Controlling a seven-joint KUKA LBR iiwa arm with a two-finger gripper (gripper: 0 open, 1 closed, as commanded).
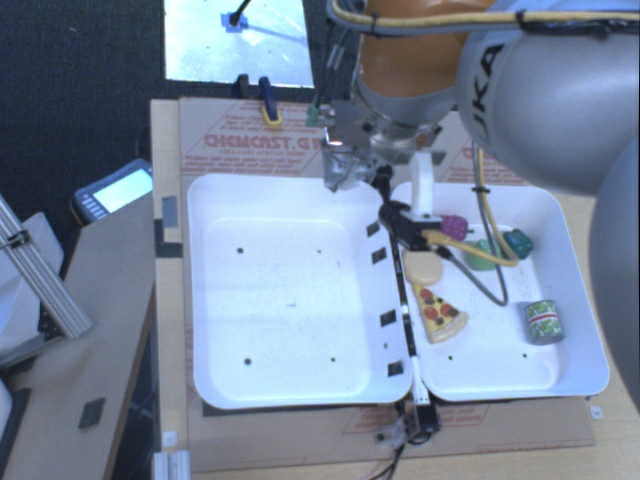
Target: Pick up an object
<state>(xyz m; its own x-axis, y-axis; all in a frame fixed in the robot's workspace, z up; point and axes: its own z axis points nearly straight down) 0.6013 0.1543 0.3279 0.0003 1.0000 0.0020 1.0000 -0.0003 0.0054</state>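
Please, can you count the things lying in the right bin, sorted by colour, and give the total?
Red and yellow: 1, the pizza slice
Tan: 1, the round piece
Purple: 1, the small block
Teal: 1, the block
Green and white: 1, the can
Total: 5 in the right bin; others may be hidden under the arm.

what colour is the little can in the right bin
The can is green with a red-and-white label, seen in the camera view.
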